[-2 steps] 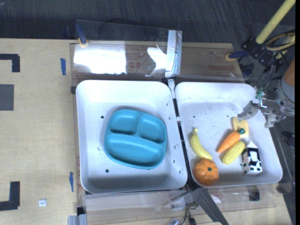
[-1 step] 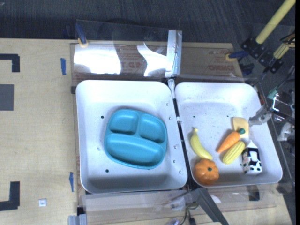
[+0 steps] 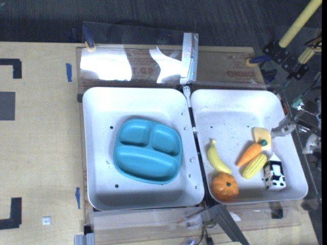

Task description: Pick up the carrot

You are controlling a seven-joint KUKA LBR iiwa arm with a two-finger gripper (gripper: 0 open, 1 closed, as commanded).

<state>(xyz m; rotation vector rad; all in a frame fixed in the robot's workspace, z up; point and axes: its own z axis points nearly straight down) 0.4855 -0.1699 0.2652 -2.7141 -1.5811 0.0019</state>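
Orange carrot [image 3: 250, 153] slantwise in right bin [image 3: 230, 101]

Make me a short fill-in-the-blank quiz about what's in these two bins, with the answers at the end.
1. The blue divided plate lies in the ____ bin of the camera view.
2. The carrot lies against an ear of ____.
3. The banana lies just above the round orange ____.
4. The small black-and-white toy near the right bin's lower corner is a ____.

Answers: left; corn; pumpkin; cow
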